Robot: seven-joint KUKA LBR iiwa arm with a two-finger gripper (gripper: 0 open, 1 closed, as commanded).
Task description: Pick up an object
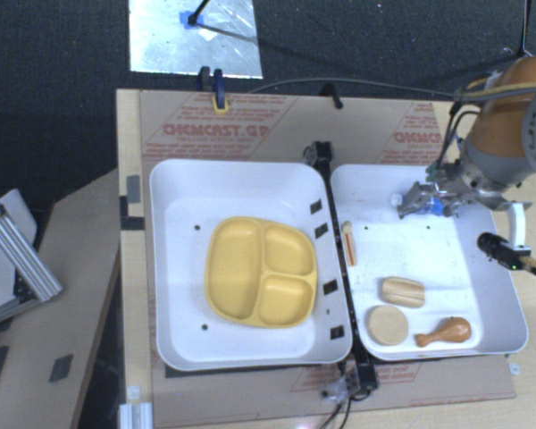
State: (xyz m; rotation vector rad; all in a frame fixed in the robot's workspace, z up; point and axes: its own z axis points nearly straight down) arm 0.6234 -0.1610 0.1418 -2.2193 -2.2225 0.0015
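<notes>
My gripper (411, 203) hangs over the back of the right bin (429, 248), reaching in from the right, with nothing seen between its fingers. Near the front of that bin lie a tan bread roll (402, 291), a round flat cookie (387, 324) and a brown drumstick (445, 332). A thin orange stick (348, 243) lies along the bin's left wall. All of these objects sit well in front of the gripper.
The left bin (183, 204) holds a yellow divided plate (260, 272). A black divider with clips (330, 239) runs between the bins. The arm's orange band (509, 105) rises at the right edge. A blue clamp (218, 88) sits at the board's back.
</notes>
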